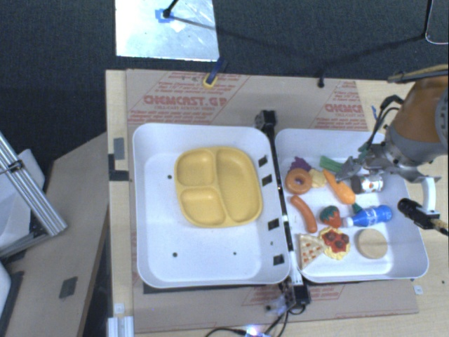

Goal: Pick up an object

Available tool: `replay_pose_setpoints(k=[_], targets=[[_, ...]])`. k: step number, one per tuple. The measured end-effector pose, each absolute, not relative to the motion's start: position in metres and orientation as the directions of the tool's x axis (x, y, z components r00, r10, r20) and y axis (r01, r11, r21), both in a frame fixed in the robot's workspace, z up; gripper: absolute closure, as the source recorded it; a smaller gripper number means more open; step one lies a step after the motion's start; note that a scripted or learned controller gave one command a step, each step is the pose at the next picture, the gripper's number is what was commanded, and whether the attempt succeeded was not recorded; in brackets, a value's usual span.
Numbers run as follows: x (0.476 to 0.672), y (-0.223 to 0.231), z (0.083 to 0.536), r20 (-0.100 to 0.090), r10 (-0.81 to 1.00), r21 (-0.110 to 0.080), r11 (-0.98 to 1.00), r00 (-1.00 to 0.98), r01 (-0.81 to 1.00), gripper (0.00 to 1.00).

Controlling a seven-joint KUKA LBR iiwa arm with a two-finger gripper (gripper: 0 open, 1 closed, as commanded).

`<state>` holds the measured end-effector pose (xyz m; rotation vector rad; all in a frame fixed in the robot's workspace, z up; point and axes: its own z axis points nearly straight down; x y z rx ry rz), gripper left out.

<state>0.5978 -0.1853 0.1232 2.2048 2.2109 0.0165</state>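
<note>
The grey arm's hand (356, 172), its grip impossible to tell, hung low over the orange plastic toy carrot (340, 188) in the right-hand shallow white bin (407, 258), apparently mid-approach, needing a final descent and clamp.

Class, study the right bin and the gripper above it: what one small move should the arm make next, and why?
Probably lower straight down a little. The gripper sits above the orange carrot in the right bin, and nothing shows between its fingers. The carrot lies close to the donut and blue bottle, so a short, careful descent seems best.
</note>
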Motion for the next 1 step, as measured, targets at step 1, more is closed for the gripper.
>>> replay_pose_setpoints(k=[1], targets=[[0.5995,-0.1866,0.1194,-0.009,1.000,0.024,0.001,-0.001,1.000,0.00]])
